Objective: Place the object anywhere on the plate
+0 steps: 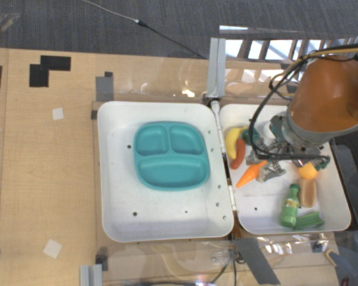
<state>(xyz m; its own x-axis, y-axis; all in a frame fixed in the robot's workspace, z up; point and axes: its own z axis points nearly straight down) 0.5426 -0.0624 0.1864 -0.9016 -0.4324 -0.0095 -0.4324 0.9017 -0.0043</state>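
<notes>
A teal three-compartment plate (170,155) lies in the left white bin (122,213) with nothing on it. The right bin (259,216) holds toy food: a yellow banana (232,139), a red sausage (239,153), an orange carrot (249,174), a green bottle (290,205), a green pickle-like piece (310,220), a hot dog bun (309,192) and a yellow-orange piece (308,171). My gripper (269,167) hangs low over the right bin, right beside the carrot's thick end, under the orange band of the arm (328,97).
A metal post (215,70) stands behind the ridge where the two bins meet. Cables loop around the arm's wrist. Wooden bench lies open to the left, with black markers at its far left.
</notes>
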